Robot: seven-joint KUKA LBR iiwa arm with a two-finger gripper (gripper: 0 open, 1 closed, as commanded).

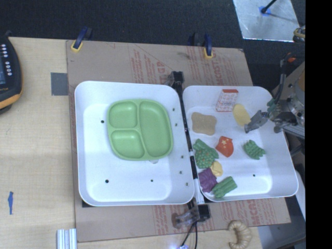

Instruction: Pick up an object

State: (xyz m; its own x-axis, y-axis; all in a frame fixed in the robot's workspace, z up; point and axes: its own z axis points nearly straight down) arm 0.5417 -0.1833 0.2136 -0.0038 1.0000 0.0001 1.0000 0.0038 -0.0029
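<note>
My gripper (pixel 262 129) hangs open over the right side of the right bin (pixel 280 185), with nothing between its fingers. Just left of it lies a yellow piece (pixel 241 114), and a small green piece (pixel 253 149) lies just below it. Further left in that bin are a red and white box (pixel 226 100), a tan slice (pixel 203 123), a red piece (pixel 224 146), a leafy green piece (pixel 205 153), a small yellow piece (pixel 217 167), a purple piece (pixel 207 179) and a green pod (pixel 224 187).
The left bin (pixel 93 185) holds a green divided plate (pixel 140 129). A tan curled object (pixel 239 234) lies on the cardboard in front of the right bin. Clamps (pixel 208 48) pin the cardboard at the back, and a pendant (pixel 6 71) rests at far left.
</note>
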